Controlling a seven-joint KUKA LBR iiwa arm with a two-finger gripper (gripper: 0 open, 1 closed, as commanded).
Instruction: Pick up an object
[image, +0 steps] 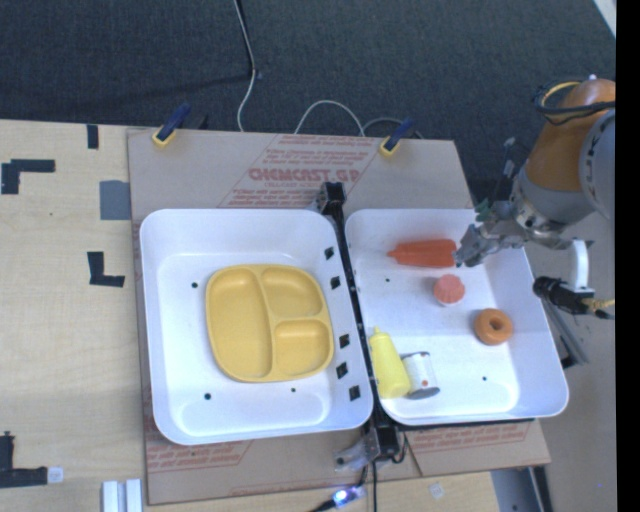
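The right bin (520, 395) holds an orange-red sausage-shaped piece (423, 253) at its far side, a small pink round piece (449, 290), a brown doughnut (492, 326), a yellow bottle (388, 365) and a small white can (420, 374) near the front. My gripper (473, 246) hangs over the bin's far right part, just right of the sausage-shaped piece and above the pink piece. Nothing shows between its tips.
The left bin (170, 300) carries a yellow divided plate (268, 321). A black clip-studded divider (345, 300) joins the two bins. Cardboard (300, 175) lies under both, held by yellow-blue clamps (172, 124) at the back. The arm's orange band (570, 130) is at the right.
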